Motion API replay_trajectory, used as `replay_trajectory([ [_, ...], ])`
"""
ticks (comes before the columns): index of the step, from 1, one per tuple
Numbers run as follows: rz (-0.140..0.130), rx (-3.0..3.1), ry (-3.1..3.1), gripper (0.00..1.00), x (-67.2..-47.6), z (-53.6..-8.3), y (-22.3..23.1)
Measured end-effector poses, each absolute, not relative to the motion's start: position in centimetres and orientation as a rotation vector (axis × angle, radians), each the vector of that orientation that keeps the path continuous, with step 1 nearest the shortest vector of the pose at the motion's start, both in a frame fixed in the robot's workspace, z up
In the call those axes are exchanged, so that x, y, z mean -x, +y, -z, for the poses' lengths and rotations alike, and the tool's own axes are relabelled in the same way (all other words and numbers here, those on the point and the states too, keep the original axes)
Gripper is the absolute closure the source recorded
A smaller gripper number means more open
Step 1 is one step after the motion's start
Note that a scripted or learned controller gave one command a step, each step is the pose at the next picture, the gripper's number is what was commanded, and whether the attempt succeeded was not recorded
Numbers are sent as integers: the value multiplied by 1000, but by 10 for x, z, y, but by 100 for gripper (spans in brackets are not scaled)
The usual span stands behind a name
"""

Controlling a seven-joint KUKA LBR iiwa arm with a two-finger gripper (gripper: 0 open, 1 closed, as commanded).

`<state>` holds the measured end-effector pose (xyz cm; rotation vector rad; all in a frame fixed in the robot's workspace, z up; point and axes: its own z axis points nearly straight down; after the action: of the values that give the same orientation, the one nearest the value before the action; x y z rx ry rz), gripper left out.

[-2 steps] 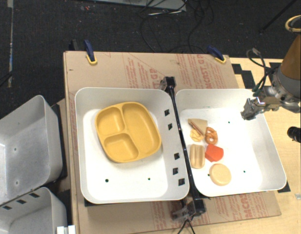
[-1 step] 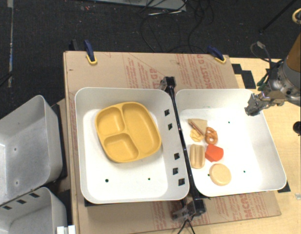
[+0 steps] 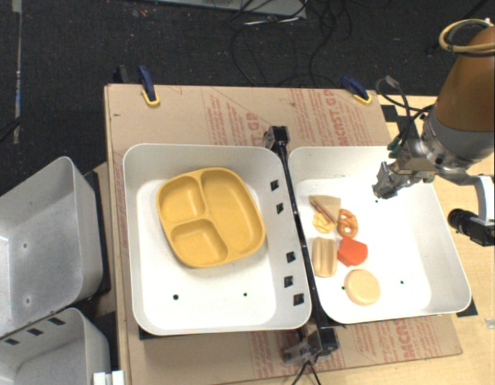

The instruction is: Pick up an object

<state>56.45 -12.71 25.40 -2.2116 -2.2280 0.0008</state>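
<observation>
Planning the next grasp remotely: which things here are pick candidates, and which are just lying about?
Job: gripper; right bin holding pretzel, red piece, round cookie, tan block, wedge.
Lying about: yellow divided plate, left bin, blue clamps.

The arm (image 3: 468,87) is cut off by the right and top edges. The gripper (image 3: 387,184) is small and dark; its finger spacing cannot be determined. A grey tub (image 3: 38,231) at left is cropped by the left edge, and another (image 3: 54,351) below it by the bottom edge.
</observation>
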Motion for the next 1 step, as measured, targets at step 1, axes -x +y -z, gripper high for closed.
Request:
replay_trajectory([
  [1,0,2210,-2228,100,-567,-240,-77],
])
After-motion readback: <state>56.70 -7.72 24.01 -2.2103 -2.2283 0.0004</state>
